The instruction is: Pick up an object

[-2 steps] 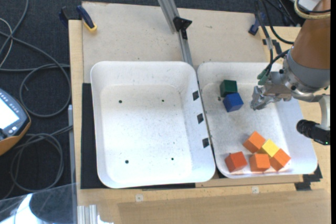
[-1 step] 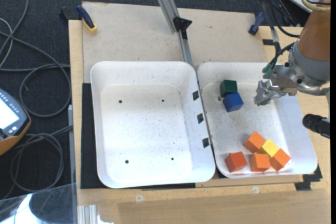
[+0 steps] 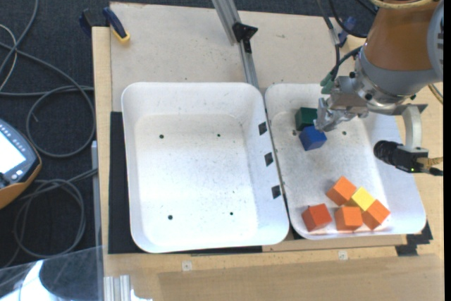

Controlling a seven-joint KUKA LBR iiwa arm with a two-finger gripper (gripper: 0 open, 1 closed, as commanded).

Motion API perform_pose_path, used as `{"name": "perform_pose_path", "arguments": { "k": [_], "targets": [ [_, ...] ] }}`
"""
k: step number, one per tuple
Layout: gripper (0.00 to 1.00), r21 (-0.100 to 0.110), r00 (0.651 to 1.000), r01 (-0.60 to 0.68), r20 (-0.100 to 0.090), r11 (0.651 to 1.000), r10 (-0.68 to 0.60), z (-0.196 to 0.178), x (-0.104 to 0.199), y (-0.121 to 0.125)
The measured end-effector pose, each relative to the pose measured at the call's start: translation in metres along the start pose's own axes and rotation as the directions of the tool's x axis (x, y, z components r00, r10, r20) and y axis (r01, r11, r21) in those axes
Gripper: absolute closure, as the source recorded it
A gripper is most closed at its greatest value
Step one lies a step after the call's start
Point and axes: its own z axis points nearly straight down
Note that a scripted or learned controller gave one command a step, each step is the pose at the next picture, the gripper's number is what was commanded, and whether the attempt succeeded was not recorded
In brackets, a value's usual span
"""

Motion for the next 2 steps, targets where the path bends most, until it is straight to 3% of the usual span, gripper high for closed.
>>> {"name": "perform_pose_path", "arguments": {
  "k": [2],
  "targets": [
    [1.00,0.001,1.000,0.000,-0.001,1.000,0.000,0.013,0.097,0.033]
  ]
}}
